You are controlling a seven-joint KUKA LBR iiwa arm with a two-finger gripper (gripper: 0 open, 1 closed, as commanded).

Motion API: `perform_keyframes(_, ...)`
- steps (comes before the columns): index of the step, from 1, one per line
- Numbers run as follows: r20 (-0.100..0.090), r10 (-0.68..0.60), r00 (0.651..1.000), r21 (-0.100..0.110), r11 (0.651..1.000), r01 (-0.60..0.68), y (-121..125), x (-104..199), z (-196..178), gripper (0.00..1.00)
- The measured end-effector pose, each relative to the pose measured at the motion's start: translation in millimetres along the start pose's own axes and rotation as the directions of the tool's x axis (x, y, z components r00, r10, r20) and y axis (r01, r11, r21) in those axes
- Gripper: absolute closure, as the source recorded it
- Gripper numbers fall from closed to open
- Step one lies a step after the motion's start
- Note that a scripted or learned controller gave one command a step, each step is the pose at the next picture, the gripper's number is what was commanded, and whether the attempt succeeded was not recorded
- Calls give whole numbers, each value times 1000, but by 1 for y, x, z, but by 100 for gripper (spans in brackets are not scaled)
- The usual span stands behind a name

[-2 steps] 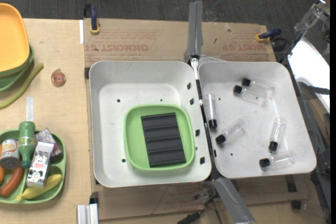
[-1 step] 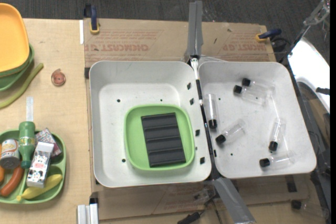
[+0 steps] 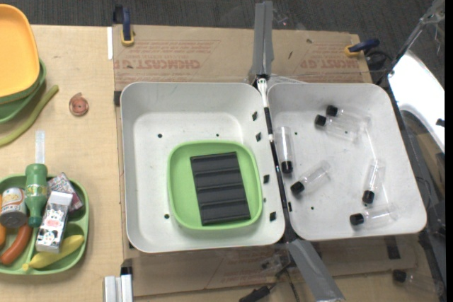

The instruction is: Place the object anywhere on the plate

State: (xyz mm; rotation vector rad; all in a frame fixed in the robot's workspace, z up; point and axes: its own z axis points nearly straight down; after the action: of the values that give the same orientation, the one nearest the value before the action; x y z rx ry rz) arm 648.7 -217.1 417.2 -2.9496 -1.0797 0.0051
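**benchrat:** So where's the thing sitting right now?

**tubes4days:** The dark ribbed block (image 3: 219,187) is lying flat on the green plate (image 3: 178,180), pretty much dead centre. The plate sits in the left bin (image 3: 141,152), a bit toward the near side.

**benchrat:** And the right bin (image 3: 396,152)?

**tubes4days:** Five clear tubes with black caps (image 3: 310,179) are scattered about. One lies right along the left wall, one is toward the far side, and two are near the right corner.

**benchrat:** Gripper wide or narrow?

**tubes4days:** Honestly can't tell, nothing to judge it by.

**benchrat:** Other stuff?

**tubes4days:** There's cardboard (image 3: 184,56) under the bins. Off to the left, a green tray (image 3: 83,226) holds toy food, and yellow plates (image 3: 14,46) are stacked further back.
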Motion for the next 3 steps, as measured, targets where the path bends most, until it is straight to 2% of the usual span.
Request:
perform_keyframes(1, 0, 42, 999, 1, 999, -42, 2, 2, -22, 0)
perform_keyframes(2, 0, 178, 984, 1, 984, -178, 4, -1, -22, 0)
perform_keyframes(3, 2, 251, 968, 2, 968, -251, 3, -6, -22, 0)
